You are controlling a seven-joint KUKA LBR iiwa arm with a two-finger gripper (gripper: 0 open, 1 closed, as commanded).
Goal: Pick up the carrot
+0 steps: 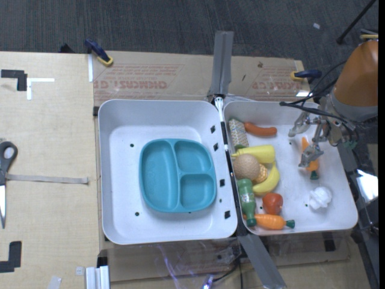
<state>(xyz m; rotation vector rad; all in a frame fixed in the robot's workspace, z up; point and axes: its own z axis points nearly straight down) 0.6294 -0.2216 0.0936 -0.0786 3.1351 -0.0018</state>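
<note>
In the camera view, I saw the gripper (311, 152) low over the right bin (337, 218), near its right wall. An orange item with a green end sat between its fingers; I judged it a small carrot (308, 159), pinched. A larger carrot (270, 222) lay at the bin's front edge, beside the tomato (272, 201) and green bottle (245, 198). I judged the grasp step under way. Next move required: lift straight up and confirm the item rises with the fingers.
</note>
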